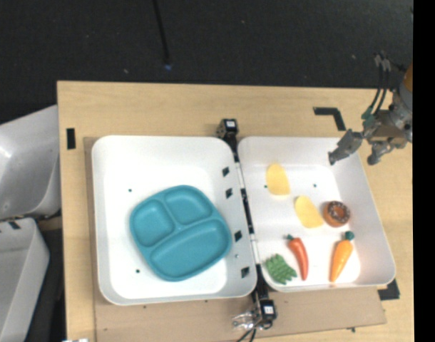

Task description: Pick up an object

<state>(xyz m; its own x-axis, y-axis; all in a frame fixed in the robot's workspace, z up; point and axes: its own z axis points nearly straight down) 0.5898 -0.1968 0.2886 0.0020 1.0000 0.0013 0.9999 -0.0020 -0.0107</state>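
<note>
On the counter (203,105), the left bin (103,191) holds a blue plate (178,231). The right bin (360,191) holds small toy foods. The orange carrot (340,258), near its front right corner, looks light, stiff and smooth; grasp its thick middle. The end effector (360,148) hovers over the far right corner, open and empty.

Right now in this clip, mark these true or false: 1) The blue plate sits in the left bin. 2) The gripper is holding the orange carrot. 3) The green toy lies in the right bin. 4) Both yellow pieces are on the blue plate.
1) True: the blue plate lies in the left bin.
2) False: the gripper is above the right bin's far corner, apart from the orange carrot.
3) True: the green toy is near its front edge.
4) False: both yellow pieces lie in the right bin.
</note>
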